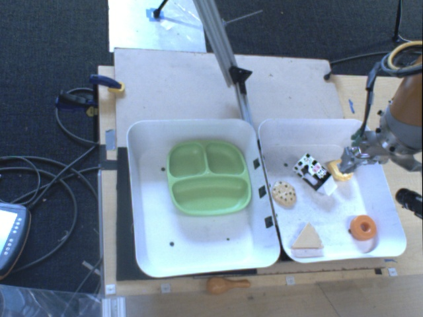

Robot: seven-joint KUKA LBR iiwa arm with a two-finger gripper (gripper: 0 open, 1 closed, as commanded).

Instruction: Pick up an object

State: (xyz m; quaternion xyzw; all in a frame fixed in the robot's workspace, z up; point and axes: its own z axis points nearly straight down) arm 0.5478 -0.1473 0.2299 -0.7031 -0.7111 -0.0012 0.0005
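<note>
My gripper [349,158] hangs low over the right bin [390,203], near its middle right. Its tip is directly at a small yellow piece [340,172], which lies just below and left of it. A black-and-white patterned box [311,171] lies beside the yellow piece on the left. Further left sits a speckled cookie [284,193]. A tan triangular sandwich slice [308,237] rests near the bin's front wall. An orange ring [363,228] sits at the front right.
The left bin [142,197] holds a green divided plate [209,177]. A grey pole [218,32] slants down to the bins' shared wall. A wooden piece [228,284] lies on the bench in front of the bins. Cables and a clamp [99,88] lie at the left.
</note>
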